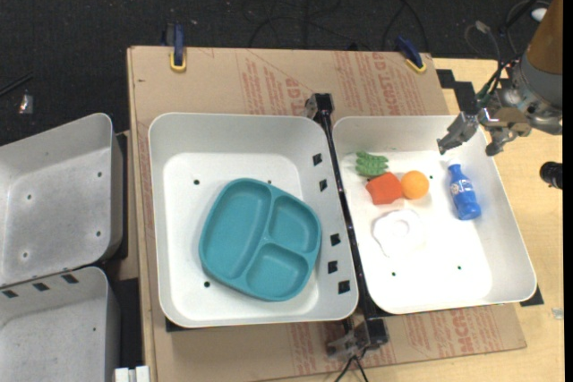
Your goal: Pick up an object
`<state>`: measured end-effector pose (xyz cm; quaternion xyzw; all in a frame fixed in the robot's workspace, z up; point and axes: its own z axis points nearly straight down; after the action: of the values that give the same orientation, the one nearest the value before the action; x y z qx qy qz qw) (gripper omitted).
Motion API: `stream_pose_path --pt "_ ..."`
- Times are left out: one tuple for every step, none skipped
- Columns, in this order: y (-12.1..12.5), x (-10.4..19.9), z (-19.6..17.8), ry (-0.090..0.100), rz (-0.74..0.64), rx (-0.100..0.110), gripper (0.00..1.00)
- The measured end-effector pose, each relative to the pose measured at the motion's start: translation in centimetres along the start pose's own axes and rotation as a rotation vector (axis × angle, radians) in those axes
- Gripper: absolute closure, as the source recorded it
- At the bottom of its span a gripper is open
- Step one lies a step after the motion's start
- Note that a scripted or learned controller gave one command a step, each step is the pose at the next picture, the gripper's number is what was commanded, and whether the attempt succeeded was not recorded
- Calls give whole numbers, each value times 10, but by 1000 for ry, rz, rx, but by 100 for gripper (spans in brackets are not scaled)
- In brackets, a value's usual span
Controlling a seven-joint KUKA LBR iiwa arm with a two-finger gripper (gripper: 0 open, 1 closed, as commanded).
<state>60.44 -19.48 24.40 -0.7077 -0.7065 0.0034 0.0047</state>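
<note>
right now the blue bottle [463, 192] lies flat near the right wall of the right bin [501, 282], its long axis running roughly up and down the view, cap end uppermost. just above it hangs the pincer [473, 137], fingers spread and holding nothing, so the coming move looks like a short drop toward the cap end.

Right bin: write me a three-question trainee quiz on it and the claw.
1. True or false: the blue bottle lies in the right bin.
2. Which touches the red block? A) orange ball B) teal tray C) bottle
3. Fill in: the claw hangs open over the bin's ____ corner.

Key: 1 true; 2 A; 3 far right, above the bottle, holding nothing.
</note>
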Motion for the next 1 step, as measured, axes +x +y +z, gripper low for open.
stream_pose_path --pt "2 1 -7 -3 -3 -12 0"
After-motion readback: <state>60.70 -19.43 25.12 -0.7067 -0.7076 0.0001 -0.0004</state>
